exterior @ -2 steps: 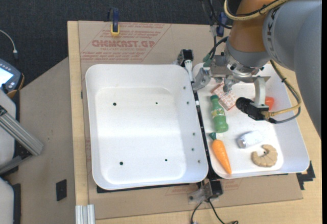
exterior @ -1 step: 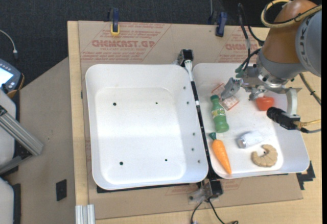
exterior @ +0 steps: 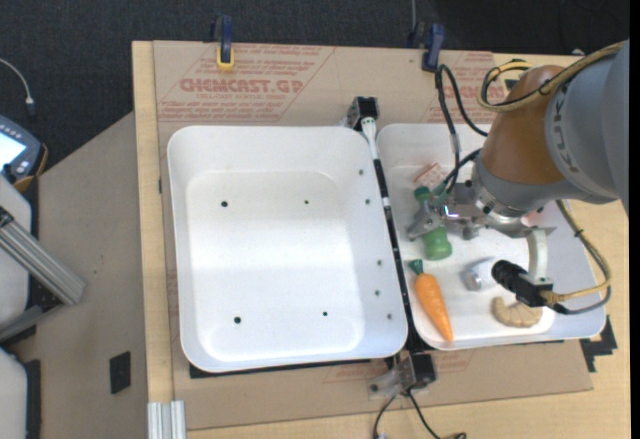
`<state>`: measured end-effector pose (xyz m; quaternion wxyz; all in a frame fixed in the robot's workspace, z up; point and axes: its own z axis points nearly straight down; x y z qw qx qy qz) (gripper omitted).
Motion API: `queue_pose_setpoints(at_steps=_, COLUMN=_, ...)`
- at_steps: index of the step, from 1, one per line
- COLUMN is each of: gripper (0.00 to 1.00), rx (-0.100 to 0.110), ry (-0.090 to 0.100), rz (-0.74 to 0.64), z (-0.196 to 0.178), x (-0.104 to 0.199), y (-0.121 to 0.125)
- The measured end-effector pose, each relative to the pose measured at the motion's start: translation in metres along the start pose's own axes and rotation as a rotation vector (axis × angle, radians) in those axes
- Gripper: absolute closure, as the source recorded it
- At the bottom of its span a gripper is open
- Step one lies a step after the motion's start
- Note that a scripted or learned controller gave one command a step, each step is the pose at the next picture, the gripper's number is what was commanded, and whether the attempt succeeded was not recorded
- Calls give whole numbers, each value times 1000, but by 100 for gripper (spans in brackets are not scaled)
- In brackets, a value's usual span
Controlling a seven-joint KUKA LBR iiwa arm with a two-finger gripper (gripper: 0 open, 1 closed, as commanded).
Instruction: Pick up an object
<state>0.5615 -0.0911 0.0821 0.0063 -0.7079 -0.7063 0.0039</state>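
Looking down, we note the gripper (exterior: 432, 220) low in the right bin (exterior: 400, 152), fingers slightly parted astride a green object (exterior: 437, 245), nothing gripped, likely poised to close; carrot (exterior: 434, 307) lies nearby.

Orange carrot (exterior: 434, 306), green object (exterior: 437, 246), seemingly tan lump (exterior: 515, 312), white bins (exterior: 200, 177).

Your arm (exterior: 575, 127) enters from the right, grey link uppermost, orange band (exterior: 515, 142) above the wrist. You have the wrist angled down and leftward. Your gripper (exterior: 432, 217) sits low; its finger state is unreadable.
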Motion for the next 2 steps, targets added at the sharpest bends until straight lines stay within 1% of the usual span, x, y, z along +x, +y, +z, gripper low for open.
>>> queue_pose_setpoints(at_steps=1, gripper=100, rx=-5, ry=-3, rz=0, z=-11, x=-1, y=2)
queue_pose_setpoints(at_steps=2, gripper=100, rx=-20, ry=-4, rz=-8, z=-105, x=59, y=41)
